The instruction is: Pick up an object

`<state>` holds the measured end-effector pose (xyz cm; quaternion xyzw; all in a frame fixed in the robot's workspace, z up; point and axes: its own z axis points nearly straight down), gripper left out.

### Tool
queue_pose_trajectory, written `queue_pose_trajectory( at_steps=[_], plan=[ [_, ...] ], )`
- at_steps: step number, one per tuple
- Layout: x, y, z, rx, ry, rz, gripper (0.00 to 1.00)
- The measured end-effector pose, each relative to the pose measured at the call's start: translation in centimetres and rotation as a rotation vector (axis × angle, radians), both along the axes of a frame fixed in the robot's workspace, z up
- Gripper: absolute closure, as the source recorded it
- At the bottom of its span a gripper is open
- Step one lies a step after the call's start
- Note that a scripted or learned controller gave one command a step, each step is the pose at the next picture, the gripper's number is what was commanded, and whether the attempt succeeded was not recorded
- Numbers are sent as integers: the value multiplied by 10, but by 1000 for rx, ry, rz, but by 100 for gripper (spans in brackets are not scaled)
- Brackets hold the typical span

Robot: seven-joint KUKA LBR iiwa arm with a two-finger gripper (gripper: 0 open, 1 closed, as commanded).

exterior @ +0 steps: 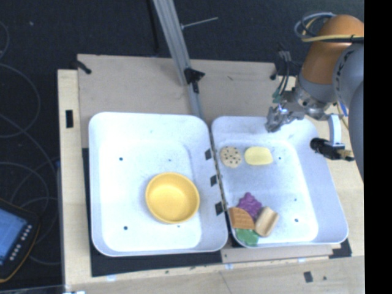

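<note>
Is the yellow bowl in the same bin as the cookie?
No, the yellow bowl sits in the left bin, while the cookie lies in the right bin beside a yellow piece.

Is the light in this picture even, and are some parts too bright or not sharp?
Camera view: the two white bins are nearly overexposed, so their surface detail is washed out; the dark floor around the bench is almost black; the small items such as the cookie look soft; the claw is blurry and casts a faint shadow on the right bin.

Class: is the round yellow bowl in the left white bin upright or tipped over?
Upright. The round yellow bowl shows its open hollow and full rim to the overhead camera, sitting in the left white bin.
</note>
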<state>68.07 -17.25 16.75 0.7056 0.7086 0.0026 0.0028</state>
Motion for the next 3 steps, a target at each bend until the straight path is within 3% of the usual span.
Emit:
queue_pose_trajectory(
  at_steps=[2,3],
  plan=[
    [5,-7,90,-1,0,3,100],
    [-19,40,78,-1,8,0,100]
  ],
)
